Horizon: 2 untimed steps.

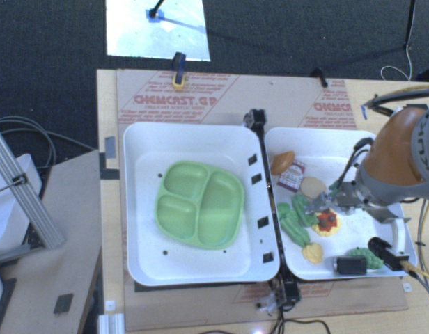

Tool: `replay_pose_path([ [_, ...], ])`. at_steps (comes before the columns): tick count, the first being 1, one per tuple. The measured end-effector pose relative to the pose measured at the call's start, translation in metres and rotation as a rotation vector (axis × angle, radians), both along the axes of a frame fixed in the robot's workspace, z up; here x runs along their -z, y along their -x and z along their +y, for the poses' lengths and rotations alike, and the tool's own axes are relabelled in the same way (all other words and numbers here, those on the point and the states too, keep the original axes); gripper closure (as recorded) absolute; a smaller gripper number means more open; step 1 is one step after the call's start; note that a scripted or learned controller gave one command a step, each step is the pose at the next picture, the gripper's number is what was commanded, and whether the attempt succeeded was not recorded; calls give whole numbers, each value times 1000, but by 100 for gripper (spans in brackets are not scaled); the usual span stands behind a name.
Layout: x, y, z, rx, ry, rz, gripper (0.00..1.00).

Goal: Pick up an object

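A: Landmark is the green divided tray (200, 204), lying flat in the left bin (141, 186). Where's the arm?

B: Well right of the tray, over the right bin (343, 141). Orange band of the arm (402, 148) high at the frame's right side; gripper (324, 204) low over the toy food.

A: Grip state?

B: Cannot tell. The tip is a grey blur against the items; nothing is seen between the fingers.

A: Items, from the tray outward?

B: All in the right bin. Nearest the tray: green leafy piece (293, 221), slanting. Above that, a brown bread-like piece (283, 162) touching a red-and-white packet (291, 177). A tan round piece (313, 186) just beside the gripper. A red-and-yellow piece (326, 223) just under the gripper. A small yellow piece (312, 253) below the leafy one. Farthest from the tray, at the near corner: a dark block (349, 264) touching a green lump (368, 257).

A: Anything lifted?

B: Everything appears to rest on the bin floor.
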<state>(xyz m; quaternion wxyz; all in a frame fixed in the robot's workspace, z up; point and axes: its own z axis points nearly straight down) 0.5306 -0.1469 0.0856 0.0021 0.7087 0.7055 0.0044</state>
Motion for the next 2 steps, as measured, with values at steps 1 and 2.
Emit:
replay_pose_path([
  [1, -14, -2, -1, -6, 6, -5, 100],
  [2, -61, 36, 5, -4, 3, 7, 100],
])
